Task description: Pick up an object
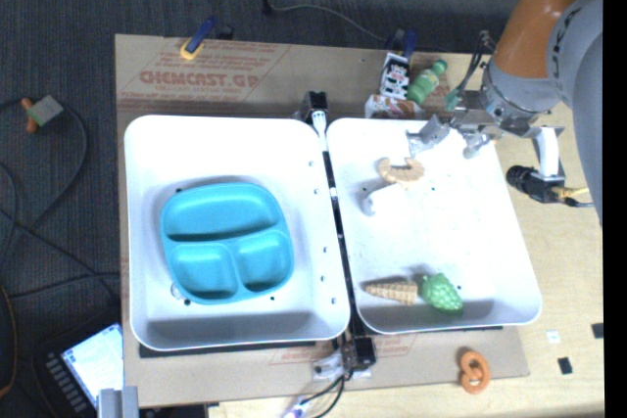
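Two shallow white bins on the table [568, 308]. Left bin [147, 210] holds one glossy blue plastic tray [227, 240] with three compartments. Right bin [490, 240] holds three loose things: a tan curved piece [402, 172], maybe a croissant toy, a ridged tan cone [390, 290], and a bumpy green lump [442, 293] touching the cone near the front wall. Gripper [451, 139] hangs over the right bin's back edge, fingers [428, 135] spread apart, nothing between them. One orange ring [474, 370] lies on the table.

Blue tray [227, 240] in left bin [147, 142], gripper [449, 138] over right bin [509, 240], above tan ring [401, 172]
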